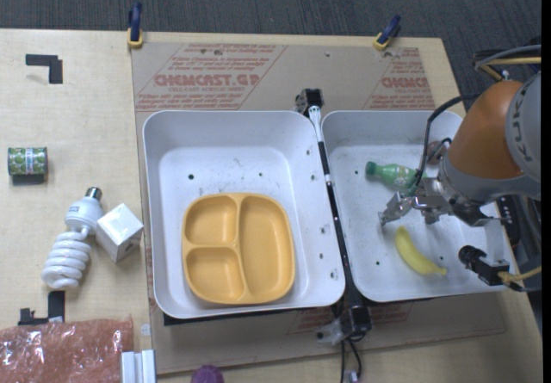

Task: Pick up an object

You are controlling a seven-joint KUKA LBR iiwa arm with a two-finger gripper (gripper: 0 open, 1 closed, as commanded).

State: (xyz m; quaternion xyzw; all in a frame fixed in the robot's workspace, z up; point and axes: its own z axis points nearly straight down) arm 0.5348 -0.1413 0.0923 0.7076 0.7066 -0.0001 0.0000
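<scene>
Two shallow white plastic bins sit side by side on my bench. From the overhead camera I see the left bin (164, 226) holding a smooth yellow plate (238, 248) with three compartments. The right bin (362, 274) holds a curved yellow banana (417, 256) near its front and a green bottle (390, 172) lying on its side farther back. The metal gripper (398, 209) hangs between them, just above the banana's end. Its fingers are spread apart and grasp nothing. A spiral white bulb (71, 245) lies outside on the bench.
</scene>
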